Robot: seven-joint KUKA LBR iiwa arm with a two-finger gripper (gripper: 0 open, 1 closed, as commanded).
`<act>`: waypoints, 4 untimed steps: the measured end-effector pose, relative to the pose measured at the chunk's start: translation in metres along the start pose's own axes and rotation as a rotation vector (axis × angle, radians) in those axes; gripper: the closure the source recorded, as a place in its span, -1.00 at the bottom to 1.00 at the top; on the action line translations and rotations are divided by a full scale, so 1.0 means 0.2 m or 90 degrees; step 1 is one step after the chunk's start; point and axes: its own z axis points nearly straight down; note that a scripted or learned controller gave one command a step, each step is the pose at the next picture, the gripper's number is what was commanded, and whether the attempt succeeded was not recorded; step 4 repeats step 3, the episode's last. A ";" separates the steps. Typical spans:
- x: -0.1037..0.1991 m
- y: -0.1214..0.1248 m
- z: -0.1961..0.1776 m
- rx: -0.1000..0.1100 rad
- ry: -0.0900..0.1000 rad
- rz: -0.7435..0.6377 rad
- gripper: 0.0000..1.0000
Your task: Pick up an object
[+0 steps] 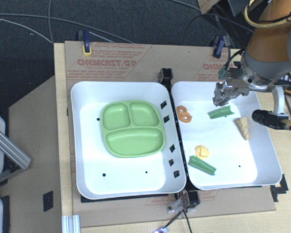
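Note:
In the right bin (pixel 262 171) lie a brown pretzel (pixel 184 114), a green bean piece (pixel 220 112), a tan wedge (pixel 243 127), a small yellow lump (pixel 202 151) and a second green piece (pixel 202 165). My gripper (pixel 222 97) hangs over the bin's far side, just above and slightly left of the upper green piece. Nothing shows between its fingers from this angle. The left bin (pixel 87 178) holds a green divided plate (pixel 133 128).
Black clips run along the seam between the two bins (pixel 170 125). The bins rest on a cardboard-covered board (pixel 111 57) with blue clamps at the far corners. A black cylindrical part (pixel 269 118) sticks in over the right bin's right rim.

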 end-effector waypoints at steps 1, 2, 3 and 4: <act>0.23 -0.08 -0.02 -0.001 0.000 -0.001 1.00; 0.45 -0.16 -0.03 0.000 0.000 0.000 1.00; 0.71 -0.22 -0.02 0.000 0.000 -0.001 1.00; 0.71 -0.22 -0.02 0.000 0.000 -0.001 1.00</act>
